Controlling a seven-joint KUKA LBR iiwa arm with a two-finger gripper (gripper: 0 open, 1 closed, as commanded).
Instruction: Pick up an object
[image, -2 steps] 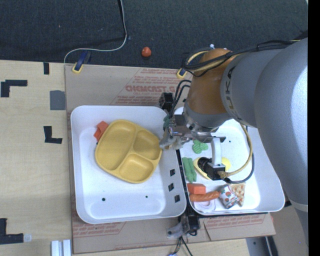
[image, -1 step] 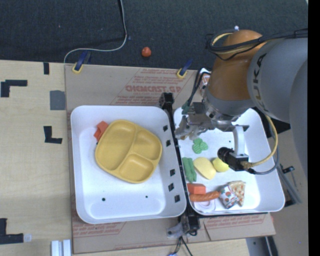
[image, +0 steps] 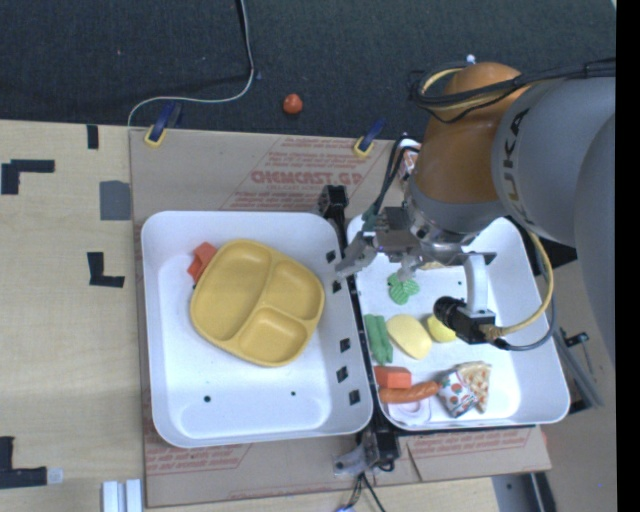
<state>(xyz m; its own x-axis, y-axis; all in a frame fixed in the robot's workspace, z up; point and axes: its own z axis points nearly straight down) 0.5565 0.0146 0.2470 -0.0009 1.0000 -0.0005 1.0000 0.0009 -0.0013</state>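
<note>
Plastic play food looks the easiest prey — light, stiff, rather slick. Left bin (image: 165, 300): a yellow divided plate (image: 257, 300), broad and awkward, over an orange piece (image: 202, 260) near its far-left corner. Right bin (image: 535, 395): a green bean (image: 378, 337), yellow lemon (image: 409, 336), carrot (image: 393, 377) and pizza slice (image: 468, 386) toward the near edge. The pincer (image: 405, 275) hangs over a small green leafy piece (image: 403, 291) — whether it is parted I cannot tell. I'd take the lemon across its narrow middle.
</note>
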